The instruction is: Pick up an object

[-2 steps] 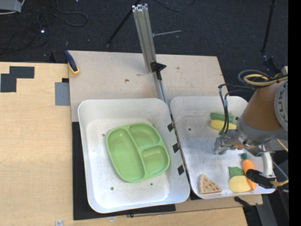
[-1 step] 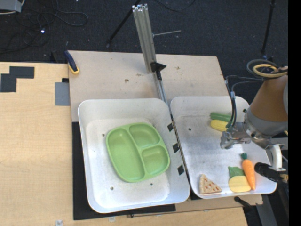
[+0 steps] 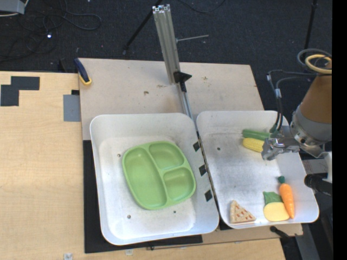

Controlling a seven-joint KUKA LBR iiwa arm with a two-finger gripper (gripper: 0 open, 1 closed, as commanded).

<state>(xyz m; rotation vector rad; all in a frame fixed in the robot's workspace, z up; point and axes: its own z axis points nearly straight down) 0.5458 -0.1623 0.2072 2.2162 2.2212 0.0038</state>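
Yellow toy corn cob (image 3: 254,143), lying left-right, sat just left of the metal gripper (image 3: 269,150), whose grip state I could not tell.

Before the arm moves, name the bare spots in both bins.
Right bin: bare middle and left, bordered by corn above, sandwich wedge below. Its right side is crowded: gripper, carrot, yellow piece. Left bin: margins around green plate.

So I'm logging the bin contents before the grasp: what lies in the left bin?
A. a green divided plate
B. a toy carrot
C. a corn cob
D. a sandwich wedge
A: the green divided plate lies alone in the left bin, while the carrot, corn cob and sandwich wedge lie in the right bin.
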